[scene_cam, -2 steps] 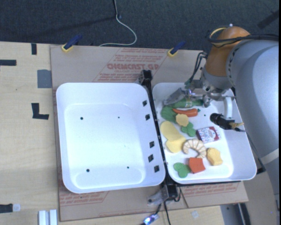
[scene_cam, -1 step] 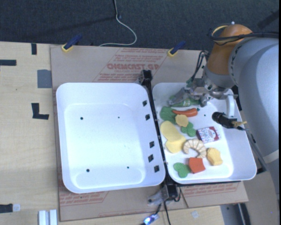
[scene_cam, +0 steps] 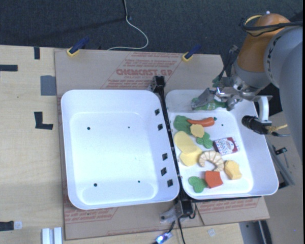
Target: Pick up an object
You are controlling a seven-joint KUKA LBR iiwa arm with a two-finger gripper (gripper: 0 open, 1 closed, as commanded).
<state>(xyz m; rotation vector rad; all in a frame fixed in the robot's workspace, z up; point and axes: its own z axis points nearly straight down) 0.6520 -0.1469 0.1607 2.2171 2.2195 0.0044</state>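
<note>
Claw (scene_cam: 209, 99) above right bin (scene_cam: 259, 184) crowded with toy food (scene_cam: 193, 154).

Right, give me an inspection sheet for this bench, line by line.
Surface: wooden bench with a cardboard sheet under two white bins.
Job's things: right bin holds a pile of toy food, including a yellow piece, red chili, croissant, red block, green pieces and a small red-and-white packet.
Clutter: left bin shows only small dark dots on its floor.
Grippers: gripper over the right bin's far edge, a green item at its tip; whether it is gripped cannot be told.
Cables: thin white cable on the dark floor behind; wiring at the bins' front joint.
Surroundings: black tape marks on the bench; blue-yellow clamps.
</note>
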